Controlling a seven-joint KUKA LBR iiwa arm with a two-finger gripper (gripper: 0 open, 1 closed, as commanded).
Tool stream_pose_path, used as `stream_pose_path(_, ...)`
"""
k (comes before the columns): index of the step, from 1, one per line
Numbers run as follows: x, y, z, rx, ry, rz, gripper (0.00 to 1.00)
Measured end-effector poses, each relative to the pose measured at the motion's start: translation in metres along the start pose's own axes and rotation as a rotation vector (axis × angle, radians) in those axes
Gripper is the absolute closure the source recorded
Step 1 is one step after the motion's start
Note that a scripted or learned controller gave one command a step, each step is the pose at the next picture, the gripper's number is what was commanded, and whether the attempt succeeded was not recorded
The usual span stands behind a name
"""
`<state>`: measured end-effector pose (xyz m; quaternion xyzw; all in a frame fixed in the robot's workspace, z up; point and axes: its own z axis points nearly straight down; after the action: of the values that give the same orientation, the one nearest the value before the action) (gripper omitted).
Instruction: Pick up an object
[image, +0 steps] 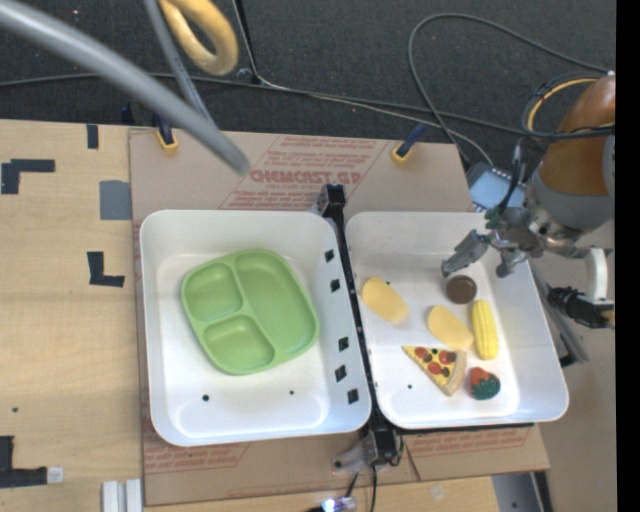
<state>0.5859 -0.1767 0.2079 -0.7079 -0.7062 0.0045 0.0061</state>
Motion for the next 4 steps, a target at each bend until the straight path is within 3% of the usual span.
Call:
stream_pose_path(1,0.000,0.003,-0.008,-0.013,-0.002,-0.004,0.00)
stream_pose_path(2,-0.002,-0.002,0.055,-0.008,-0.002,-0.003,0.00)
stream_pose_path(4,-0.003,-0.001,0.124,-0.015,-0.005,-0.004,0.00)
